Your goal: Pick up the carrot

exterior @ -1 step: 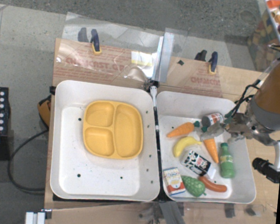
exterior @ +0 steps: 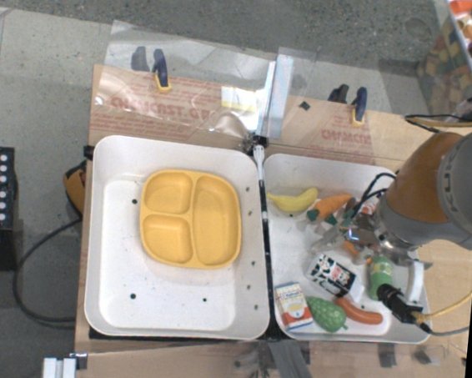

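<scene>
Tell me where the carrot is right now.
The carrot lies in the right bin, near its far edge, just right of the banana and beside the gripper.

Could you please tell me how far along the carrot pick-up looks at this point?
Approach looks done: the gripper is low in the right bin, beside the carrot. The grasp seems in hand. The carrot lies on the bin floor by the banana, so lifting remains.

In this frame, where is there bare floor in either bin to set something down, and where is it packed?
Left bin: bare floor along the front and left edges around the yellow divided plate. Right bin: a bare strip between the banana and the small carton. Crowded around the claw, with the carrot, milk box and green vegetable.
</scene>
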`<control>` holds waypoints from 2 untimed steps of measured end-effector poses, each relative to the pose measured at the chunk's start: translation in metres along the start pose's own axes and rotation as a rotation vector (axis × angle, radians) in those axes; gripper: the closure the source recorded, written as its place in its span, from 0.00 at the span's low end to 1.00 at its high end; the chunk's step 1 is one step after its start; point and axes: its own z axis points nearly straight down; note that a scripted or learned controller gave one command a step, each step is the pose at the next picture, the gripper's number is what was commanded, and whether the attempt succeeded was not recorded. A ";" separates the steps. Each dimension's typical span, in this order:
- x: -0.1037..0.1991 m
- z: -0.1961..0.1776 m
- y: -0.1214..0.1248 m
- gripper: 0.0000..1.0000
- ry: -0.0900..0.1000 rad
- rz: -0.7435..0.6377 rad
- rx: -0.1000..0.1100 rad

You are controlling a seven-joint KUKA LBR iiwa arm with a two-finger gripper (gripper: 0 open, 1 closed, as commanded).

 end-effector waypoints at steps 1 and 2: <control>0.002 0.000 0.080 0.00 0.000 -0.035 0.001; 0.001 -0.009 0.080 1.00 -0.004 -0.034 0.003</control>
